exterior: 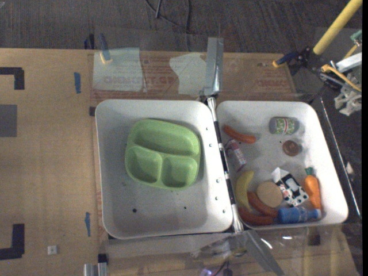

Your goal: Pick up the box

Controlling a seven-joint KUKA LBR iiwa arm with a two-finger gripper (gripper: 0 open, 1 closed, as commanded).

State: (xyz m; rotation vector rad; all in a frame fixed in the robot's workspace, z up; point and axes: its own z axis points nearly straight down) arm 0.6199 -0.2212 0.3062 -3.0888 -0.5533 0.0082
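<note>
Beside the carrot (pixel 313 190), box (pixel 291 189) untouched

Left bin (pixel 109 171) holds a green divided tray (pixel 163 153). Right bin (pixel 322 154) holds the box (pixel 290 188) between a carrot (pixel 313 191) and a banana (pixel 244 186).

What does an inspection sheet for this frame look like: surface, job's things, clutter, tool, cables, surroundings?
Surface: brown bench with blue tape marks, bearing a left bin and a right bin side by side.
Job's things: box, black and white, lies in the right bin's near part, beside the carrot.
Clutter: green tray in the left bin; in the right bin banana, sausage, blue bottle, can, brown disc.
Tool: nothing seen.
Cables: dark loop on the floor beyond the bench.
Surroundings: grey carpet; yellow pole at upper right.
</note>
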